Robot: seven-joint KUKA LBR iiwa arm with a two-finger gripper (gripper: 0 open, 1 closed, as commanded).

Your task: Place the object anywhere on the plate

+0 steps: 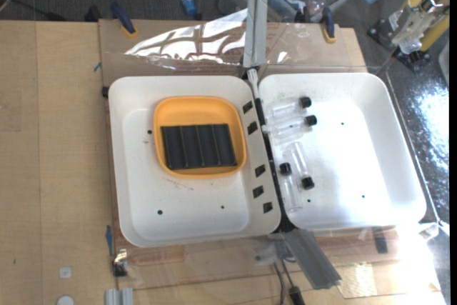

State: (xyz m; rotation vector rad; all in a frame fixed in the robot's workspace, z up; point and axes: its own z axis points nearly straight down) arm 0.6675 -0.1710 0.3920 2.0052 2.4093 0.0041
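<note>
You are looking at a task that, to my judgement, is already done or nearly so. A black ribbed block (pixel 198 146) lies flat inside the orange plate (pixel 166 111), which sits in the left bin (pixel 186 214). If that block is your object, it rests wholly within the plate's raised rim, its long axis running left to right across the view, its grooves crossing that axis.

Whether the gripper is apart, together or clamped on anything, you cannot tell from this view, so I will not guess. Since the arm reaches in from the right, judge the plate to lie away from it, on the far side of the right bin (pixel 357 153); any approach to the block would have to cross that bin and the wall where the two bins meet.

The plate is a rounded square of smooth, matte orange plastic with a shallow lip. The block looks dark and dull, perhaps rubber or moulded plastic, split into parallel bars, so its ribs should give some purchase across the short side.

In the right bin lie several clear vials with black caps (pixel 294 126), near the shared wall, on their sides. They are nearer the arm's side than the plate is. Being transparent, round and glossy, they would likely roll and be hard to pinch. Both bins are smooth white plastic on a pale wooden table (pixel 50 153).
</note>
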